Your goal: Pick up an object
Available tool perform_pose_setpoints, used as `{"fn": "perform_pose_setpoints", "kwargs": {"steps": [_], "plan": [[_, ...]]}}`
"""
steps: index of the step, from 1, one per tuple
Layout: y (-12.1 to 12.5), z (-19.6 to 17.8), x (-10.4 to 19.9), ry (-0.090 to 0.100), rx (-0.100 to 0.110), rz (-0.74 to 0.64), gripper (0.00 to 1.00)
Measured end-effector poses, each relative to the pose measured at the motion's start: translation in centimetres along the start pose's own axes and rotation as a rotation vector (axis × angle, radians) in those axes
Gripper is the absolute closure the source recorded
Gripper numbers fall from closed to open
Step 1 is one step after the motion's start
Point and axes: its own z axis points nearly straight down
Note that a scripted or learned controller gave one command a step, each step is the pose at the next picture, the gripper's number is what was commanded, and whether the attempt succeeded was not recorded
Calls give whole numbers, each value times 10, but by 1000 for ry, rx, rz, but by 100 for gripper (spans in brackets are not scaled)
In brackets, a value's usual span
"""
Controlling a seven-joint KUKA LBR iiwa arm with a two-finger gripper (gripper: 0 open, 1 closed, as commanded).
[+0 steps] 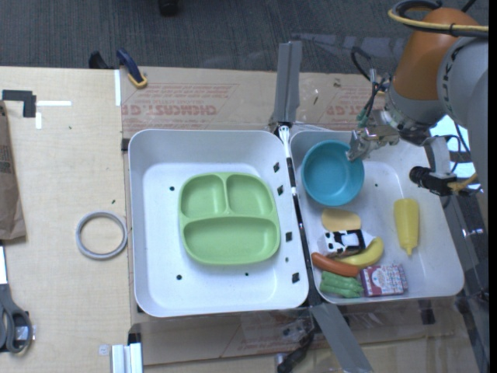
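Note:
A blue bowl [332, 176] sits in the back left corner of the right bin [435, 286]. My gripper [358, 147] hangs from the grey arm with the orange band and meets the bowl's upper right rim. A yellow corn-like piece [406, 224] lies to the right. Toward the front lie a banana [363, 256], a black-and-white toy [342, 242], a pale yellow slab [342, 220], an orange-red sausage shape [332, 264], a green pod [340, 286] and a small red box [384, 280].
The left bin [147, 231] holds a green divided plate [229, 217]. A grey divider post [287, 84] rises behind the seam between the bins. On the bench to the left lie a tape ring [102, 234] and a blue clamp [132, 67].

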Motion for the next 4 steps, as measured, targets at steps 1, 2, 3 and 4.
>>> {"fn": "perform_pose_setpoints", "kwargs": {"steps": [1, 2, 3, 4], "plan": [[-11, -34, -37, 0, 1, 133, 100], [-11, -35, -37, 0, 0, 133, 0], [5, 60, 27, -1, -5, -27, 0], [-65, 59, 29, -2, -6, -309, 0]]}}
